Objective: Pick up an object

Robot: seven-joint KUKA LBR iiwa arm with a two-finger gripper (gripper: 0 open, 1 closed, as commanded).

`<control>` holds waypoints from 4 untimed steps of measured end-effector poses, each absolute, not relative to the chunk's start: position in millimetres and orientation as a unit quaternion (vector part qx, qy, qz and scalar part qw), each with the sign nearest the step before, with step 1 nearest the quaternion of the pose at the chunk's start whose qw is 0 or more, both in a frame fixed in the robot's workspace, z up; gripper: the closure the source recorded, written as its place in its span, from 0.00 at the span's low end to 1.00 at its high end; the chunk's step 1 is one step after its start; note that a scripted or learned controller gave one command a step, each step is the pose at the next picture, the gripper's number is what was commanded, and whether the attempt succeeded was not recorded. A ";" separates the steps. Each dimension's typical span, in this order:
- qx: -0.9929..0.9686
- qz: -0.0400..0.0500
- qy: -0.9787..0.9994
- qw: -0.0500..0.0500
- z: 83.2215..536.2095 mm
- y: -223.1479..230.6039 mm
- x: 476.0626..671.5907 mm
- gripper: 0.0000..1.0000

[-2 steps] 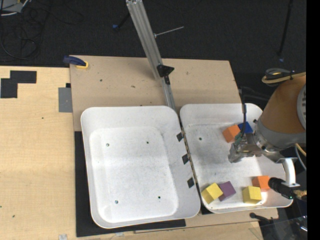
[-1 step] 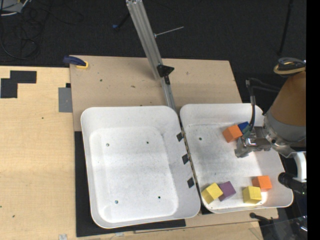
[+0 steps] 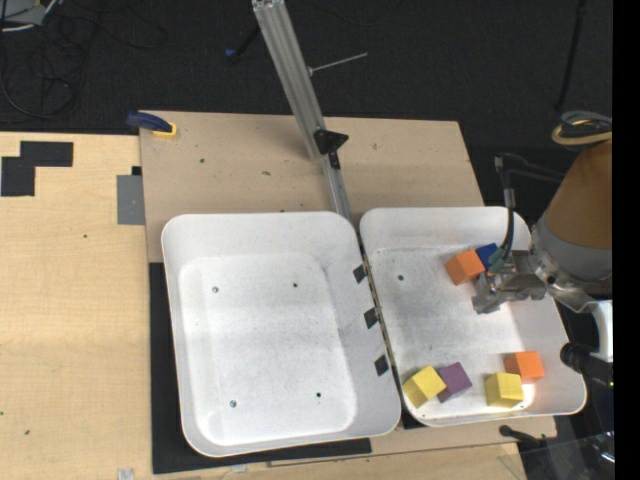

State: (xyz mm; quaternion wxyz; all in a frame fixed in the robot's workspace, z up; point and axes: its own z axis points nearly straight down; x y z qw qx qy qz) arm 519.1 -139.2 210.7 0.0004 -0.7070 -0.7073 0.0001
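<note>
Two white bins fill the lower frame: left bin (image 3: 265,338), right bin (image 3: 420,258). Arm (image 3: 585,208) enters at right edge, centre height. Gripper (image 3: 497,290) low over the right bin's upper right; cannot tell how it is set. Orange block (image 3: 464,266) just left of it, blue block (image 3: 487,255) touching behind. Lower right: yellow block (image 3: 424,384) against purple block (image 3: 454,378); second yellow block (image 3: 503,389) beside second orange block (image 3: 526,365).

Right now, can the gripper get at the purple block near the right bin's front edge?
Probably yes. The purple block lies uncovered, though a yellow block touches its left side; the gripper sits farther back by the orange block.
</note>
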 end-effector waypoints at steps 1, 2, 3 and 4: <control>-0.705 0.000 -0.709 0.002 223.9 -85.8 515.9 1.00; -0.705 0.000 -0.709 0.002 232.8 -28.9 515.4 1.00; -0.706 0.001 -0.708 0.003 222.4 21.8 513.1 1.00; -0.705 0.001 -0.709 0.002 227.0 72.9 513.2 1.00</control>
